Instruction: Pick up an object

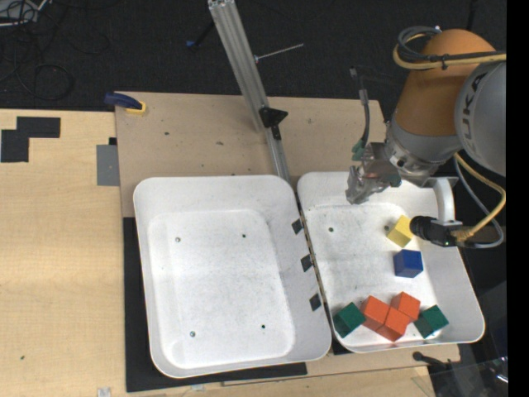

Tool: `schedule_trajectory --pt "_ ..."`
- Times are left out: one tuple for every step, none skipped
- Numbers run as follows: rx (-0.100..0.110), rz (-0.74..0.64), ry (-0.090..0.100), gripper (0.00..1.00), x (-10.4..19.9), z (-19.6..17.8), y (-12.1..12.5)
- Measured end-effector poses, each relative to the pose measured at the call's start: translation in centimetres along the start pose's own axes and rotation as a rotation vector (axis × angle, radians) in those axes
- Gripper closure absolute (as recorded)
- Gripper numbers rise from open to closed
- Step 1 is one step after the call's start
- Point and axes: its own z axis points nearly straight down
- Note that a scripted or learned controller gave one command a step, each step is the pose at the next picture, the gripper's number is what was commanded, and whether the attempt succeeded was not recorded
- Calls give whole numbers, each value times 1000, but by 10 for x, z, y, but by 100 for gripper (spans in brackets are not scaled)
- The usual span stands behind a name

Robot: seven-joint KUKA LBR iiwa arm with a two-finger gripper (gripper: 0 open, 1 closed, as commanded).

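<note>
The right bin (pixel 347 255) holds several blocks. A yellow block (pixel 400 231) lies near its right wall, with a blue block (pixel 407 264) just below it. Along the front edge sit a green block (pixel 349 318), two orange blocks (pixel 377 313) (pixel 404 308) and another green block (pixel 431 321). My gripper (pixel 361 190) hangs over the bin's far end, up and left of the yellow block. Nothing shows between its fingers.
The left bin (pixel 215 271) lies beside the right one, joined by black clips (pixel 306 262). A slanted aluminium rail (pixel 245 73) rises behind the bins. A black cable fitting (pixel 434 231) sits at the right bin's right wall.
</note>
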Motion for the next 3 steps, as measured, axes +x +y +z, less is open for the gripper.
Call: schedule_trajectory --pt "1 -1 1 100 55 -8 -19" --pt "2 1 0 100 95 -5 -29" --pt "3 -1 0 100 153 -9 -42"
